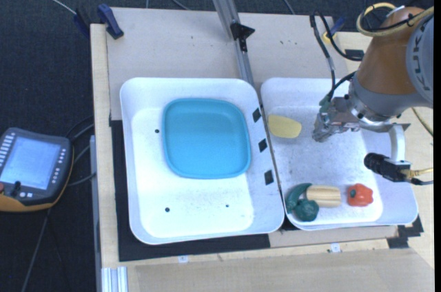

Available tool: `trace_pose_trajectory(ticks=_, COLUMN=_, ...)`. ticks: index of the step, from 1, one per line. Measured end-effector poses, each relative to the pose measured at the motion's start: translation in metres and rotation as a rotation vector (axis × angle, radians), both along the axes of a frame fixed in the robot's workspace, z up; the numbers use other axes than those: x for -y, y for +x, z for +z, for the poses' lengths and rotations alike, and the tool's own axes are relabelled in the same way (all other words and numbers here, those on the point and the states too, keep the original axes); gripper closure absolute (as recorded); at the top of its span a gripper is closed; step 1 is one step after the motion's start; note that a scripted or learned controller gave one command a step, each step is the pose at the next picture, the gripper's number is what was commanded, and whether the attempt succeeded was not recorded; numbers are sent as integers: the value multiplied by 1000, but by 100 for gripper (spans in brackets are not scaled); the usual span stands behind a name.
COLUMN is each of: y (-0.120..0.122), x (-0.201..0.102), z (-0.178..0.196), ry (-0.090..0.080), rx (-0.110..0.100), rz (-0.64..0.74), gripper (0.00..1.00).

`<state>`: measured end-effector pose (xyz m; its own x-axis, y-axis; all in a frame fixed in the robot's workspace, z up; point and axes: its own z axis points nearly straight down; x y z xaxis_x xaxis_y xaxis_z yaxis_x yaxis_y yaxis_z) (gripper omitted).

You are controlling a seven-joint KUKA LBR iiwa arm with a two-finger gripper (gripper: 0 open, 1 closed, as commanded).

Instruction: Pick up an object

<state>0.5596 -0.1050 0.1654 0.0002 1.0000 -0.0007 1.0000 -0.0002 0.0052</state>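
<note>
The pincer (324, 132) hangs low over the right bin (331, 167), on its upper middle floor. Its fingers are dark and foreshortened, so whether they are spread or pressed together cannot be told; nothing is visible between them.

Just beside it, toward the left, lies a yellow piece (284, 126), the nearest candidate. Its long axis runs roughly left to right, with the narrower end toward the divider.

Along the near wall lie a green item (302, 202), a tan cylinder (324, 196) with its axis left to right, and a red pepper (359, 195).

The left bin (138, 146) holds a blue plate (207, 138).

Judged progress: no object is lifted. Grasp and lift remain.
</note>
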Motion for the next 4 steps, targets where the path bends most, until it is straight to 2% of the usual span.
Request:
trace_pose_trajectory(ticks=1, y=6, x=3, z=44, ry=0, rx=-1, rz=0, gripper=100)
trace_pose_trajectory(ticks=2, y=5, x=-1, z=106, ry=0, rx=1, rz=1, gripper=100)
trace_pose_trajectory(ticks=3, y=21, x=-60, z=95, ry=2, rx=-5, rz=5, gripper=100)
trace_pose_trajectory(ticks=4, y=23, x=-104, z=92, ry=2, rx=-5, rz=4, gripper=100)
